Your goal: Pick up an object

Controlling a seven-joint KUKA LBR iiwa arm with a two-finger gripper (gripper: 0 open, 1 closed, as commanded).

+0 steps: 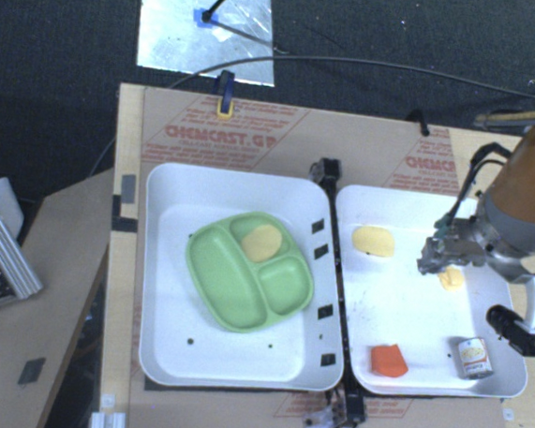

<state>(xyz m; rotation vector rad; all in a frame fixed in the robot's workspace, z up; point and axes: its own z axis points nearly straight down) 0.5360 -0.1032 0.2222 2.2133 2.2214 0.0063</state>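
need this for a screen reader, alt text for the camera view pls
A grey and orange robot arm reaches in from the right, its gripper low over a small yellow piece in the right white bin, which also holds a yellow lump, an orange block and a small can. The left bin holds a green divided plate with a yellow item.

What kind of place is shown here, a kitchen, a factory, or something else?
Probably a robotics lab test bench, not a kitchen. A robot arm reaches over two white bins on protective board, the food pieces look like toys, and cables run over dark carpet.
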